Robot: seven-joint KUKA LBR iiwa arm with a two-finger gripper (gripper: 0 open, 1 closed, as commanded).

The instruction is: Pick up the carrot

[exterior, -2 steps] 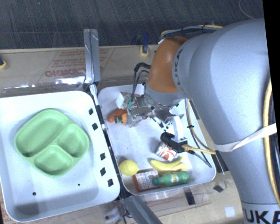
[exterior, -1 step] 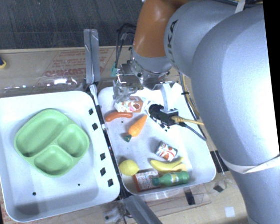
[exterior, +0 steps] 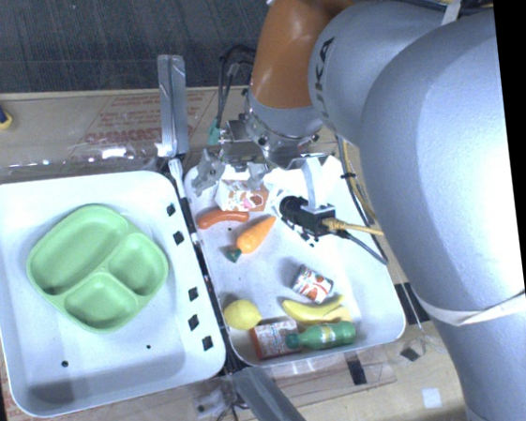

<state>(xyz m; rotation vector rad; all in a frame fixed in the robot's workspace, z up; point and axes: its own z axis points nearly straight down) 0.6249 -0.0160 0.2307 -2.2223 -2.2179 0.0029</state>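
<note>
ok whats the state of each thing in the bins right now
carrot: lying flat in right bin, not held
sausage: lying beside carrot
lemon: resting near bin's front
banana: lying flat
bottle: on its side
can: tipped over
green plate: upright in left bin

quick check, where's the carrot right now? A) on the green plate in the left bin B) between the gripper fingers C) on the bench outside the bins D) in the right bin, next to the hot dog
D: the carrot lies on the floor of the right bin, just below the hot dog, with the gripper above it.
</note>
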